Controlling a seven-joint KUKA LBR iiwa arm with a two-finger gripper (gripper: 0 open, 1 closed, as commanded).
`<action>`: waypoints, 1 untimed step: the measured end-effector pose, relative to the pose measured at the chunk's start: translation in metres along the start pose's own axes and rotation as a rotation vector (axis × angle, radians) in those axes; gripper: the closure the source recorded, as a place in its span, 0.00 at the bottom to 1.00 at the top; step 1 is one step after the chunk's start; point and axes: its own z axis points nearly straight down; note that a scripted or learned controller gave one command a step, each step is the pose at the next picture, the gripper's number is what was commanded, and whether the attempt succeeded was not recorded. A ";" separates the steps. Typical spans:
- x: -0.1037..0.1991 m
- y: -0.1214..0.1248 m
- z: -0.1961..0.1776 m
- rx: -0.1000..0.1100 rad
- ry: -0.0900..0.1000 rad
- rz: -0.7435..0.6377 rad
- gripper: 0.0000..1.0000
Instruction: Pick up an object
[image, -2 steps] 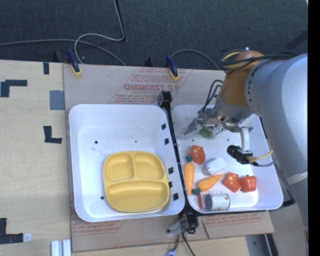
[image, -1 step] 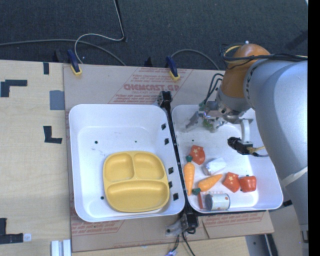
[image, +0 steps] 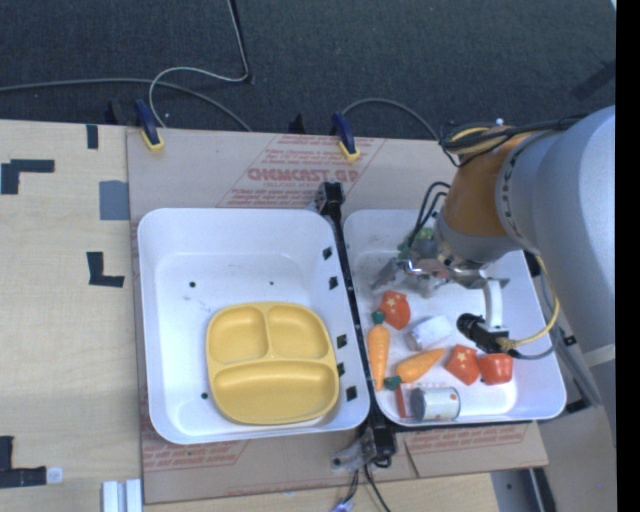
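My gripper (image: 405, 282) hangs over the upper left part of the right bin (image: 540, 400), open, with nothing between its fingers. Just below it lies a red-orange pepper-like toy (image: 395, 309). Further down are an orange carrot (image: 378, 352) along the bin's left wall, a second carrot (image: 420, 364), a small white piece (image: 432, 329), two red pieces (image: 462, 363) (image: 496, 369) and a grey cylinder (image: 436, 403) near the front wall.
The left bin (image: 165, 250) holds a yellow divided plate (image: 270, 362). A black divider (image: 345, 290) runs between the bins. The arm's orange band (image: 475, 195) and grey body cover the right bin's back right corner. A black cable (image: 490, 335) loops beside the red pieces.
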 end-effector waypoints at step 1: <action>0.009 -0.052 0.000 -0.003 -0.001 0.000 0.00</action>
